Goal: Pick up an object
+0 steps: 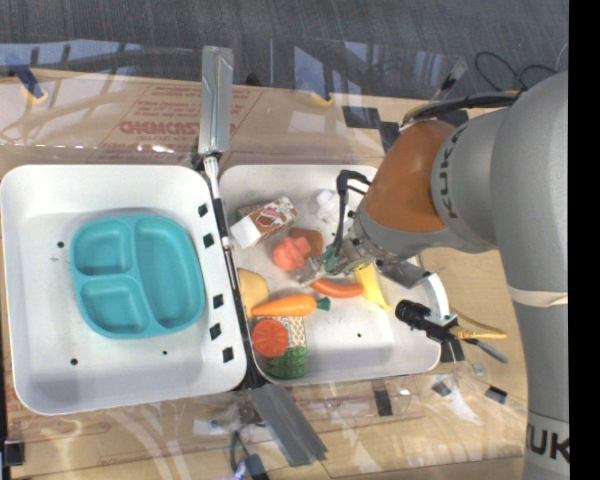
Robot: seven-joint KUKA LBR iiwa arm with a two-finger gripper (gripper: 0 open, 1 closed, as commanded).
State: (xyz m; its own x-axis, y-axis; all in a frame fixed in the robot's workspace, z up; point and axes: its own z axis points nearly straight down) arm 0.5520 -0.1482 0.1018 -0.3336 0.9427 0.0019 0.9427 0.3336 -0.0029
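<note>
The right bin (375,353) holds several toy foods. Among them are a small printed carton (264,218), a pinkish-red fruit (292,252), a carrot (284,306), an orange-red chili (337,289) and a yellow banana (371,287). My gripper (338,260) is low in this bin, just right of the pinkish-red fruit and above the chili. The wrist covers its tip. Nothing shows as held.
A red tomato (270,337) and a green piece (290,361) lie at the right bin's front left corner, with a yellow piece (250,288) by the left wall. A white item (325,201) sits near the back. The left bin (40,368) holds a teal divided plate (136,273).
</note>
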